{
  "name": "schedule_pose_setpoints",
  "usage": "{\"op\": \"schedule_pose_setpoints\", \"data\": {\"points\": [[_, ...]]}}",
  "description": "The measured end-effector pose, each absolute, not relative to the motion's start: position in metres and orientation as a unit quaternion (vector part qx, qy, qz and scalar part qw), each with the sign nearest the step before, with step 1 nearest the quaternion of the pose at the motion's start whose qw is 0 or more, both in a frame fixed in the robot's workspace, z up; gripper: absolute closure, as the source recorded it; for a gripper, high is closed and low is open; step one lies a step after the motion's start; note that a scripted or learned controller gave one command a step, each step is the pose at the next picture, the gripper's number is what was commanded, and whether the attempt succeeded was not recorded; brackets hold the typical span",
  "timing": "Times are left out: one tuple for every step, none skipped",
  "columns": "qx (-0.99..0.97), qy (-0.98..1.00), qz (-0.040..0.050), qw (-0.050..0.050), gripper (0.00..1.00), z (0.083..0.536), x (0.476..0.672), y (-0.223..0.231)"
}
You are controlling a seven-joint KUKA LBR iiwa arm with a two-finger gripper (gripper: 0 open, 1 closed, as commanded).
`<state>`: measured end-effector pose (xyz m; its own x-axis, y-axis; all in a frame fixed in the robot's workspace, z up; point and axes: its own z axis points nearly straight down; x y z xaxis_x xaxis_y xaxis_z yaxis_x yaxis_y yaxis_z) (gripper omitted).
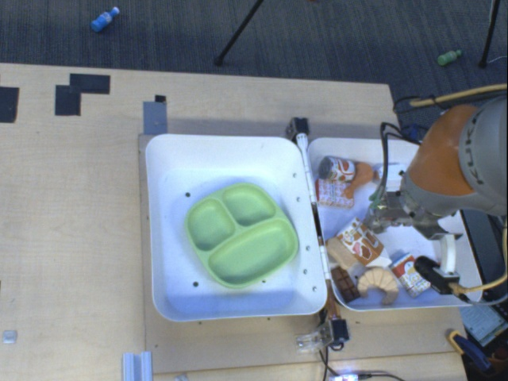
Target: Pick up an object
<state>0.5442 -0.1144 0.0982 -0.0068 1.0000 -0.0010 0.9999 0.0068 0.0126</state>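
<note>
Leftward on the worktop [71, 236], the left bin [163, 213] carries a green divided plate [240, 234]. Right bin [474, 270] has the clutter: red-white packet [361, 243], croissant [379, 282], can [336, 168]. Pincer [379, 213] hangs just above-right of the packet, nearest candidate, lying diagonal, down-left of it. Pincer opening: cannot tell, hidden by the wrist.

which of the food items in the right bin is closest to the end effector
The red-and-white packet just below the end effector; the can, croissant and chocolate bar lie farther off.
</note>
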Motion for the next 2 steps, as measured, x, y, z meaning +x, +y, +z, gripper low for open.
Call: {"op": "schedule_pose_setpoints", "data": {"points": [[0.706,0.708,0.0007,0.005,1.0,0.0872,0.5409,-0.2086],[0.705,0.709,0.0032,0.0,0.0,0.0862,0.5416,-0.2031]]}}
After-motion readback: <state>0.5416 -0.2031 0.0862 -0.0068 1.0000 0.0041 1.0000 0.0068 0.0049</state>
